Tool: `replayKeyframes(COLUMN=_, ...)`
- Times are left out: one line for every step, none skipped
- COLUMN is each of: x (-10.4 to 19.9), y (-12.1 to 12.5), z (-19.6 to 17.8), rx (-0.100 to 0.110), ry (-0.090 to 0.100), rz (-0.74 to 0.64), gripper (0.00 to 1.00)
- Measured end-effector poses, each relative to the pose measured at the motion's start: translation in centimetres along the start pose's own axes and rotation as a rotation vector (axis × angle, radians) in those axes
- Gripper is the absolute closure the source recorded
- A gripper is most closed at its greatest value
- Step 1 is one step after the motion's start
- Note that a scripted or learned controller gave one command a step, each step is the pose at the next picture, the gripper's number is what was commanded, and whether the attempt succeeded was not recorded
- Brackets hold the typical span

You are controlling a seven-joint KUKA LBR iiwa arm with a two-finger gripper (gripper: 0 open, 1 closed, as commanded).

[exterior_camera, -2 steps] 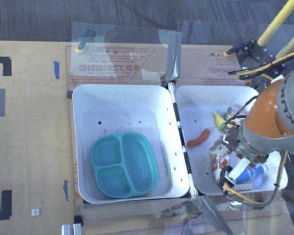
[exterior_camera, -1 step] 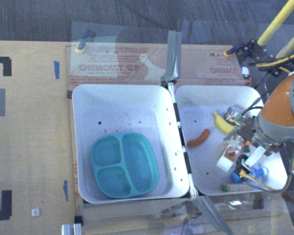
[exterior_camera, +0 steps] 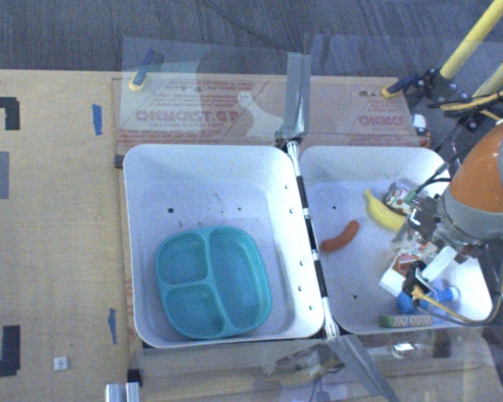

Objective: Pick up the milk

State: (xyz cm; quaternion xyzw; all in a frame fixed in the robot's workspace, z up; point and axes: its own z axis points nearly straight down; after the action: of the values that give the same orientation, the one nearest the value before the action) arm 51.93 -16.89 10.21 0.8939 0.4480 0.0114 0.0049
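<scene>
While the gripper [exterior_camera: 426, 239] hangs low over the right bin's clutter, I cannot tell if it is clenched or released. The milk [exterior_camera: 396, 276] looks to lie tilted just under it, on the near side. My call: centre over the carton, straddle its narrow sides, and stay off the banana [exterior_camera: 382, 213] beyond.

A light wooden bench [exterior_camera: 50, 249] fills the left and middle, with black square marks and small strips of blue tape [exterior_camera: 96, 120] on it. Beyond its far edge lies dark grey carpet [exterior_camera: 235, 15] with a thin dark cable curving across it. Flattened brown cardboard [exterior_camera: 201, 115] with red print lies on the bench behind the two bins, under a clear plastic sheet held by a yellow clamp [exterior_camera: 139, 80].
</scene>
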Motion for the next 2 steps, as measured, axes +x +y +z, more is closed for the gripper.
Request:
replayKeyframes(x=4.9, y=-8.3, z=-8.0, rx=0.022, ry=-0.022, rz=0.198, gripper=1.0)
replayKeyframes(x=9.1, y=-9.0, z=-18.3, rx=0.021, ry=-0.02, rz=-0.012, gripper=1.0)
